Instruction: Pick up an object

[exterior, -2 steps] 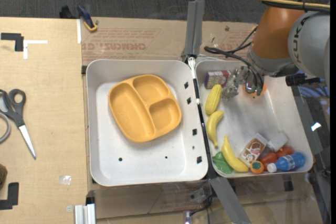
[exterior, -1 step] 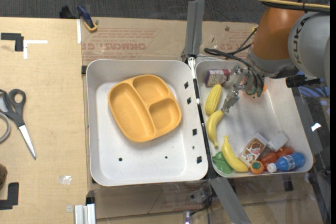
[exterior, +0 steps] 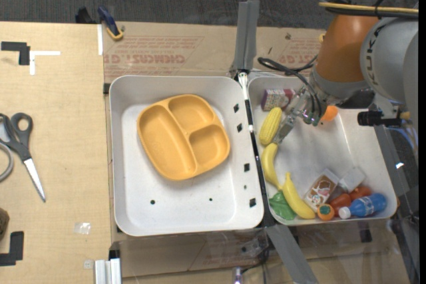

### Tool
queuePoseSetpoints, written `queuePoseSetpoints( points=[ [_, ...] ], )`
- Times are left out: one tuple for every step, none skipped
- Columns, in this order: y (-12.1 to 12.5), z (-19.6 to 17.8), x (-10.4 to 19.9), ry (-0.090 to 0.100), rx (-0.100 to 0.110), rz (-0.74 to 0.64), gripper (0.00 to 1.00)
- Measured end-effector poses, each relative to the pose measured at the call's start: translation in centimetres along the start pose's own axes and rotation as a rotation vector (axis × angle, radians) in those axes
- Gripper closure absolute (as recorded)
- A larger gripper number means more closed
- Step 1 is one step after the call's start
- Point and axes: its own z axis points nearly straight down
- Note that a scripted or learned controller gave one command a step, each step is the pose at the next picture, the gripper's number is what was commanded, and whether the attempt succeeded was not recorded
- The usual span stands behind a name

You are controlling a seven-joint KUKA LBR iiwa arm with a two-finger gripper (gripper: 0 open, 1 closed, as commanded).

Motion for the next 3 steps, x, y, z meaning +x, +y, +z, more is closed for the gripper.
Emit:
queuePoseSetpoints(
  points=[
    [-3.2,0.1,5.0,0.002,0.001,0.26,0.0],
    [0.7,0.0,-1.3,-0.001,0.001,0.593,0.0],
    [0.6,-0.5,-1.1,0.004,0.01,0.588,1.0]
  ],
)
